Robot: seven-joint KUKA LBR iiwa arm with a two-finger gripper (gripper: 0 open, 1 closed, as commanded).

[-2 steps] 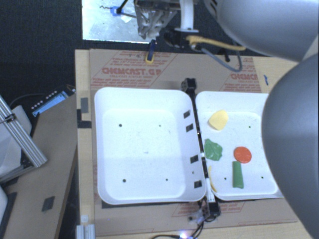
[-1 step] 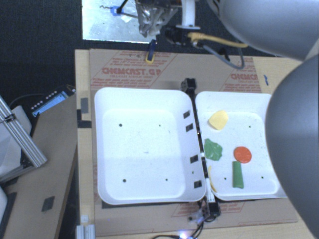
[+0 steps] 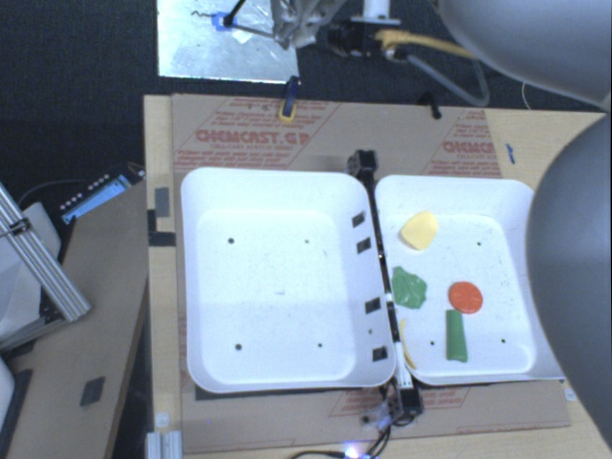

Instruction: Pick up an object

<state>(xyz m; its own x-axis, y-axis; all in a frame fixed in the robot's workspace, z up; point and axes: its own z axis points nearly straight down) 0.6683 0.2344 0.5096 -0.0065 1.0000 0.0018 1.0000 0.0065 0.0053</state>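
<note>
Several small objects lie in the right bin [image 3: 497, 199]. A pale yellow lump [image 3: 419, 230] sits near its back left. A green leafy piece [image 3: 409, 288] rests by the divider, and an orange disc [image 3: 466, 297] lies to its right. In front of the disc lies a green stick [image 3: 456, 337]. A thin yellow sliver [image 3: 406, 344] rests along the bin's left wall. The grey arm [image 3: 574, 285] looms large over the right edge of this bin, and more of it crosses the top right [image 3: 516, 17].
The left bin [image 3: 201, 256] stands beside the right one, with black clips [image 3: 368, 247] along the shared wall. Both rest on a cardboard sheet [image 3: 249, 132]. A metal frame [image 3: 38, 266] stands at the far left, and cables [image 3: 430, 51] run along the back.
</note>
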